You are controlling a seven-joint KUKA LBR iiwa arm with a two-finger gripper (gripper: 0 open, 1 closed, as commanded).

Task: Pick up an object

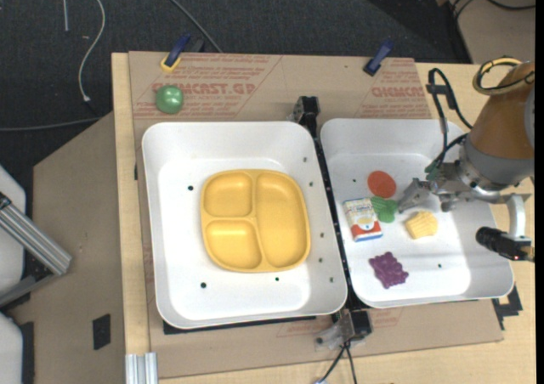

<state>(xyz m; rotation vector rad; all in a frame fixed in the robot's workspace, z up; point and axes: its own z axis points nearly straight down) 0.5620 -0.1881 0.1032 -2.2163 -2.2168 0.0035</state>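
On the far left of my bench (85, 229) I see a green ball (169, 99) lying outside the bins. The left bin (170, 161) holds a yellow divided plate (255, 219). In the right bin (476, 272) I see a small carton (363, 219), a red disc (382, 183) with a green piece (384, 208) just below it, purple grapes (388, 269), and a yellow block (421, 224). The gripper (418, 194) hangs low just above the yellow block, right of the green piece. I can make out grey fingers (413, 195) there, but I cannot tell how far open they are, and I see nothing held between them
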